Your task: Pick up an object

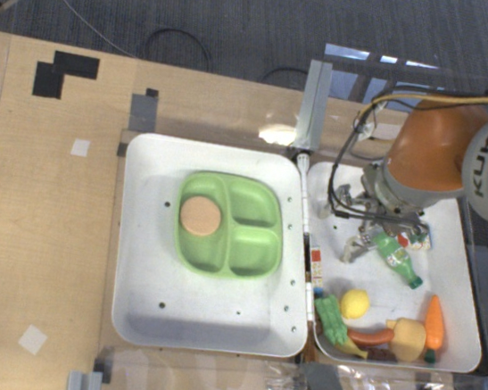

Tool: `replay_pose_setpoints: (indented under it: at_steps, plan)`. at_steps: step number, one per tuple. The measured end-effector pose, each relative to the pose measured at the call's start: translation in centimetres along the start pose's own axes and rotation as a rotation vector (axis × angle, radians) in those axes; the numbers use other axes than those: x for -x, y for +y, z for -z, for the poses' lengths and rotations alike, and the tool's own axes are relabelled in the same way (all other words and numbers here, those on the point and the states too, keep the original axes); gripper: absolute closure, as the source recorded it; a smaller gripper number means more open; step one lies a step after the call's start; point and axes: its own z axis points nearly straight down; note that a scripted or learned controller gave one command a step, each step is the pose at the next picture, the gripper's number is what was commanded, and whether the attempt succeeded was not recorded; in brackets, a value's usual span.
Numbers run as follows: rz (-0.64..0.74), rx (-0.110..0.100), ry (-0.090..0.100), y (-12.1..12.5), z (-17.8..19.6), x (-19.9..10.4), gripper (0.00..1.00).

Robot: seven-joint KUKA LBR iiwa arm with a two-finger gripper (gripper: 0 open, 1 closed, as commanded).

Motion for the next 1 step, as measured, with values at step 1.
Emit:
replay_pose_setpoints:
  at_steps: [1]
  plan:
    - [0.247, -0.002, -0.001, -3.54, 4.57, 2.38, 0.00]
